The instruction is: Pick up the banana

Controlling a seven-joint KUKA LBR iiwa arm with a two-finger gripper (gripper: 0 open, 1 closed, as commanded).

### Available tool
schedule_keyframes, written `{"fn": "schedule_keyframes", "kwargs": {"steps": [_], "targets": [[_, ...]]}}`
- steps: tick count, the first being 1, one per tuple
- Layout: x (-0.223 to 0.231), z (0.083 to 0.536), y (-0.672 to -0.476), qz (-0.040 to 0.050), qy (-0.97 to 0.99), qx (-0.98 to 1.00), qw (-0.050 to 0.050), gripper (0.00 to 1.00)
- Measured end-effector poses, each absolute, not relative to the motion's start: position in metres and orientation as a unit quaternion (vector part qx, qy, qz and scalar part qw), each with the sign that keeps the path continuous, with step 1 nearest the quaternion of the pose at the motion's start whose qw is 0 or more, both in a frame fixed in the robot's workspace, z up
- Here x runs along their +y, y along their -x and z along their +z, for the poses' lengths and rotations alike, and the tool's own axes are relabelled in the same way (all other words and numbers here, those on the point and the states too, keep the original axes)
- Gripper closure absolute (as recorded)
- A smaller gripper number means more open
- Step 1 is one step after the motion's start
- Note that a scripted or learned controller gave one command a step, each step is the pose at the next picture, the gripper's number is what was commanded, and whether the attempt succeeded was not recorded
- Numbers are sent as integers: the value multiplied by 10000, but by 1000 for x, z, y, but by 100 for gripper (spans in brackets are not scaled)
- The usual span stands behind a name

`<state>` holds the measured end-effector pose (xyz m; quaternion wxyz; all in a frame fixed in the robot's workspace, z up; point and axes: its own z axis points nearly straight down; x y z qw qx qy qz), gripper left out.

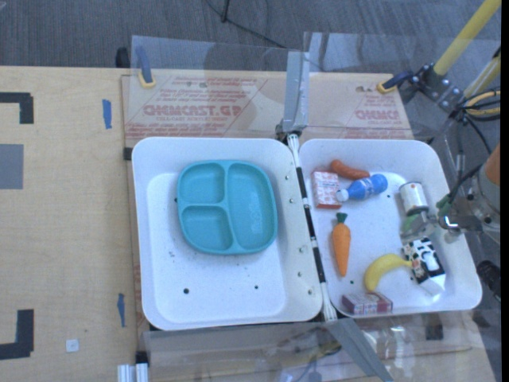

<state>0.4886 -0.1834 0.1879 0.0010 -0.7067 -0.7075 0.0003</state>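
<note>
You will find the banana (384, 269) at 5 o'clock in the right bin (445, 165), gripper (452, 217) at 3 o'clock.

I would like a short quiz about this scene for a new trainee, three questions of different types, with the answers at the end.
1. True or false: the banana lies in the right bin.
2. Which thing lies just left of the banana: A) the carrot, B) the blue bottle, C) the silver can?
3. Fill in: the left bin holds a blue divided ____.

Key
1. True; it lies near that bin's front edge.
2. A.
3. Plate.
</note>
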Motion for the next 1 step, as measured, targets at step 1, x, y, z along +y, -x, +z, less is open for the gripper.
{"fn": "schedule_keyframes", "kwargs": {"steps": [1], "targets": [[-146,102,-485,-4,6799,-7333,-15,0]]}}
